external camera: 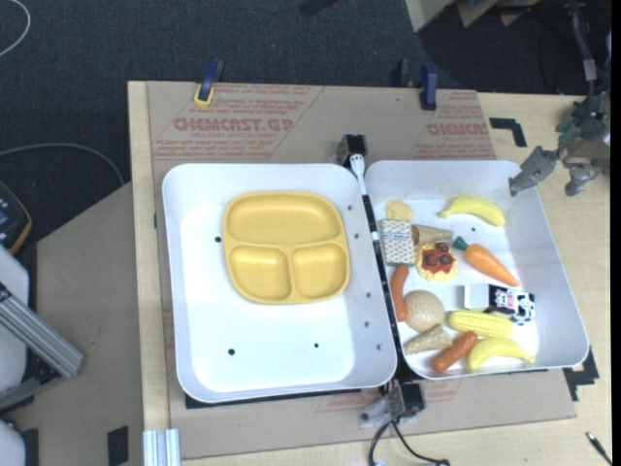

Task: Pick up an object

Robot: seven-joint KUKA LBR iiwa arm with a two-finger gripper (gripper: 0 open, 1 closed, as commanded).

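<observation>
While hovering at the frame's right edge, jaws apart and holding nothing, the two-finger gripper (555, 171) is needing a centred descent onto the curved yellow plastic banana (473, 209).

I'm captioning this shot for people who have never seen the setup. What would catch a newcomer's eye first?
First, the big yellow divided tray, lying alone in the left bin. Next, the bright heap of toy food crowded into the right bin: two bananas, a carrot, corn and more. Last, the gripper hangs at the right bin's far right corner, above the rim.
</observation>
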